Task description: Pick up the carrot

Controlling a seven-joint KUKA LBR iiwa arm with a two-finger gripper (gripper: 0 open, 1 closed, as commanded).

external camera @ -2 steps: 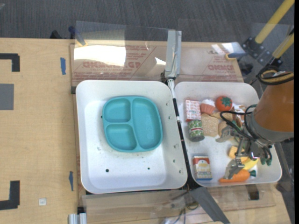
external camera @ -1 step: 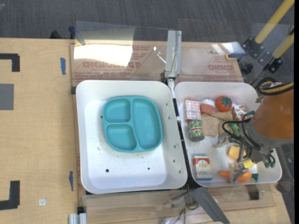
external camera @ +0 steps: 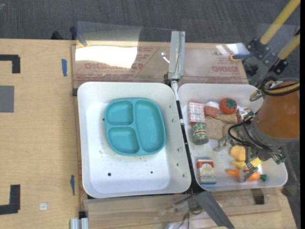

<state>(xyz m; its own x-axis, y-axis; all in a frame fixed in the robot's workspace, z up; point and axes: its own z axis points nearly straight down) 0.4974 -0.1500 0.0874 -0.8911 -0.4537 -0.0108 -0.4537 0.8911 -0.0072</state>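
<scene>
The carrot [external camera: 233, 173] is small and orange with a green tip, and lies flat in the near right corner of the right bin [external camera: 276, 179]. My gripper [external camera: 247, 171] is down low directly over the carrot's middle, so orange shows on both sides of it. The grey wrist and its orange band [external camera: 281, 116] hang above and hide part of the bin's right side. Cables loop around the wrist.
The right bin also holds a red tomato [external camera: 228, 105], a red-and-white box [external camera: 196, 112], a green can [external camera: 200, 132], a brown slice [external camera: 217, 126], a yellow piece [external camera: 237, 152] and a small carton [external camera: 206, 171]. A teal divided plate [external camera: 135, 126] lies in the left bin [external camera: 90, 142].
</scene>
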